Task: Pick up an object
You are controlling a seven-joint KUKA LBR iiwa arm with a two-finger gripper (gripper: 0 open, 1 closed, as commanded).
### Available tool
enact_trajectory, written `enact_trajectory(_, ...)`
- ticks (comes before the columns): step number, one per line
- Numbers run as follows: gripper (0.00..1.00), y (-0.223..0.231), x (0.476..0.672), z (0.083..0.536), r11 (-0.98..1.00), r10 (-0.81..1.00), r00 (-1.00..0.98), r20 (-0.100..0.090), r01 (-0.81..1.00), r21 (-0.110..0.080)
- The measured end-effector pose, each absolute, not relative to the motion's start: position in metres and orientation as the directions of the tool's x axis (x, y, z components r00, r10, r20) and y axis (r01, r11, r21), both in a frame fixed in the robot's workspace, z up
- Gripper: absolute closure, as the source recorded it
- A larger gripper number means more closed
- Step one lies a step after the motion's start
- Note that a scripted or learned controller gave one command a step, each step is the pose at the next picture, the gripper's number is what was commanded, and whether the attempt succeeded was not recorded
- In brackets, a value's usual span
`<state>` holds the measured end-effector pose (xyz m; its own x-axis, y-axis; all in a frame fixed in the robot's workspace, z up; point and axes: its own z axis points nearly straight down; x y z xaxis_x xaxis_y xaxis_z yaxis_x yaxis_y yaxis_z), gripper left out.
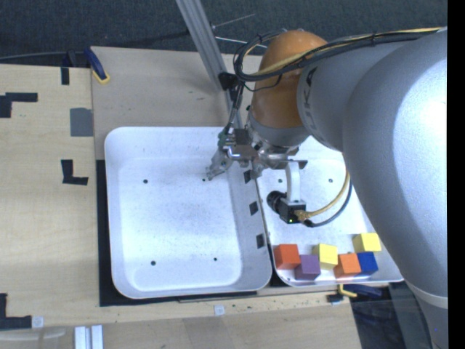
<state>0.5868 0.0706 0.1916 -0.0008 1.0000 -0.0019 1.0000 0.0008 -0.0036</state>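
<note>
While cube-shaped blocks (327, 259) crowd the smooth right bin (330, 173), the metal gripper's (216, 167) state is unclear.

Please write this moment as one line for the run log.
gripper: over left bin, right part, nothing visibly held | blocks: clustered in right bin, near corner | pick: not yet done

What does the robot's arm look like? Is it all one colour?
No. The arm is big, round and shiny grey, with an orange band above the wrist. Black and yellow cables loop around it, and the gripper is small grey metal.
</note>
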Motion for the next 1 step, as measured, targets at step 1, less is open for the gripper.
enact_trajectory(1, 0.00, 0.0642, 0.5365, 0.2525, 0.001, 1.000, -0.001, 0.002, 1.000, 0.000)
